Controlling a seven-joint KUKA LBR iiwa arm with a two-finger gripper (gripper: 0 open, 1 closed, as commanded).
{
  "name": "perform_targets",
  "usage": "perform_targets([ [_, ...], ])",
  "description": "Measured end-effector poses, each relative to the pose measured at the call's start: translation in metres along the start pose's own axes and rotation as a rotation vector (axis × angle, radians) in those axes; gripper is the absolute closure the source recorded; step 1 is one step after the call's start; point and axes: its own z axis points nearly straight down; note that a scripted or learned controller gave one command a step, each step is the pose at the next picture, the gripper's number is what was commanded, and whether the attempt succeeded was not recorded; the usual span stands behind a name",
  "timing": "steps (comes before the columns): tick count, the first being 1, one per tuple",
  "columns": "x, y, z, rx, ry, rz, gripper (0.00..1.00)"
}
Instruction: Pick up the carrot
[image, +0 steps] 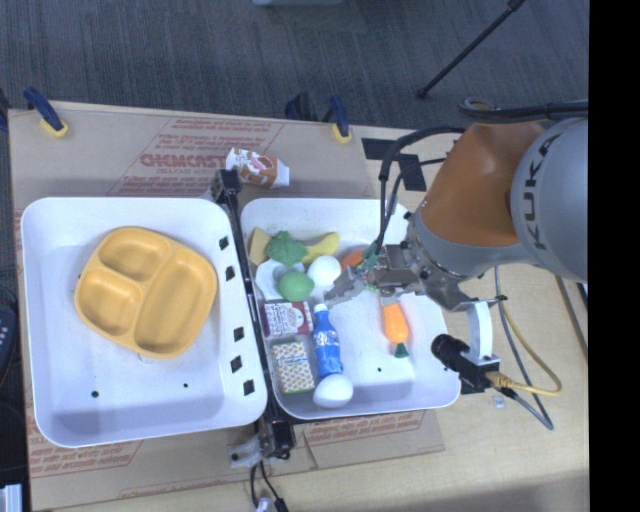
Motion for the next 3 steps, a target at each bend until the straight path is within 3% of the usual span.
perform_targets([
  [1, -0.061, 0.023, 0.031, -0.001, -0.002, 0.093, 0.0],
  [2, -0.081, 0.044, 0.157, -0.002, -0.001, 0.089, 0.0],
  [3, -0.096, 0.026, 0.157, 0.0, 0.005, -0.292, 0.0],
])
